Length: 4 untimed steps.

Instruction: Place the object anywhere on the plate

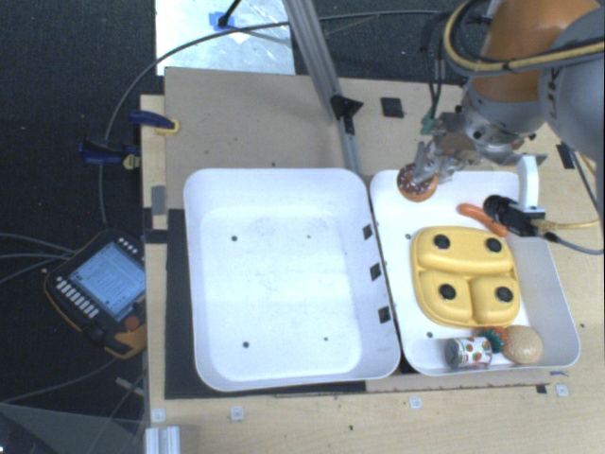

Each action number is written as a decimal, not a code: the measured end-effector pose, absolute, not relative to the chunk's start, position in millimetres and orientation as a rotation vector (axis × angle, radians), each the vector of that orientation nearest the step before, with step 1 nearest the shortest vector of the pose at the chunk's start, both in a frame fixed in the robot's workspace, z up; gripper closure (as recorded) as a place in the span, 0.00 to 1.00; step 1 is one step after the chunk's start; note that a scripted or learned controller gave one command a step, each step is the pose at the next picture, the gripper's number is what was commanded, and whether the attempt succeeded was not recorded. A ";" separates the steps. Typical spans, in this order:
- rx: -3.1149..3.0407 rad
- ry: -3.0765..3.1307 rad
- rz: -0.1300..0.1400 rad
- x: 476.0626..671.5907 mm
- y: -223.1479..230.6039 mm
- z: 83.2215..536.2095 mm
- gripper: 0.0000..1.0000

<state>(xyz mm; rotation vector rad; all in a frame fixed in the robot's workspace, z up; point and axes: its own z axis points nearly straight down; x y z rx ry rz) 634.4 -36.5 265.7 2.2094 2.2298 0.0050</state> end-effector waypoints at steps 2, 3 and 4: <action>2.210 2.231 0.004 641.0 65.7 263.6 1.00; 2.210 2.232 0.003 653.0 118.7 239.3 1.00; 2.211 2.233 0.004 659.7 177.3 220.6 1.00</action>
